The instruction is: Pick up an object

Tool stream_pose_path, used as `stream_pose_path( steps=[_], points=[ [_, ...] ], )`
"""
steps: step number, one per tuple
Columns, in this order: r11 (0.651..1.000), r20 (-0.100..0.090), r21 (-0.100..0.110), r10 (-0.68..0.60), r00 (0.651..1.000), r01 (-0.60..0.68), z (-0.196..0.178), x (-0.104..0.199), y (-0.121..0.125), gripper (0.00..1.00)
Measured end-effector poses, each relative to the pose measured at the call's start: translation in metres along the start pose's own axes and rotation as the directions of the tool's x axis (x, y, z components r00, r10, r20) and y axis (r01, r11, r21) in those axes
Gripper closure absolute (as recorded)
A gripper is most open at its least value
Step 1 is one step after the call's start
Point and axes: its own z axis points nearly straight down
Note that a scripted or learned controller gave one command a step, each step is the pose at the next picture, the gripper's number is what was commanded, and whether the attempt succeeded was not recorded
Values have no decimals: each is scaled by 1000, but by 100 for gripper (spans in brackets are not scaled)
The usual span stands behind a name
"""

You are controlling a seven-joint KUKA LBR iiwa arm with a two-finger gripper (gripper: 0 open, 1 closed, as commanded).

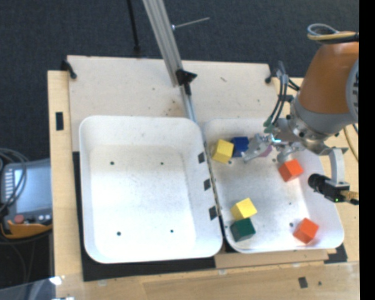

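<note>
The arm enters from the right and its gripper (257, 147) sits low over the upper part of the right bin (272, 245), just beside the blue cube (240, 145) and close to the yellow cube (223, 150) at the bin's upper-left corner. The metal fingers point toward the blue cube, but whether they stand wide or narrow cannot be told at this angle, and no object is seen between them. Judged from this, the task is at the approach or closing stage: nothing has been lifted, and the grasp and the lift both remain. All candidate objects lie in the right bin: the blue cube and yellow cube touching or nearly touching at upper left, an orange cube (290, 169) just below the wrist, a second yellow cube (244, 208) resting against a green cube (242, 229) near the lower-left wall, and a second orange cube (305, 230) at lower right. The left bin (87, 167) holds none of them. The blue cube is the likely target, given its position at the gripper; its closeness to the yellow cube may hinder finger entry. No brand, label or legible writing is visible on the cubes, bins, table (144, 74) or arm.
</note>
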Motion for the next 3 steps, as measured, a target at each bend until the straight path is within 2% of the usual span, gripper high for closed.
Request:
stream_pose_path(
  steps=[1,3],
  points=[
    [1000,0,-5,1,1000,-1,-2,0,1,0],
    [1000,5,0,9,1000,-9,92,4,13,0]
  ],
)
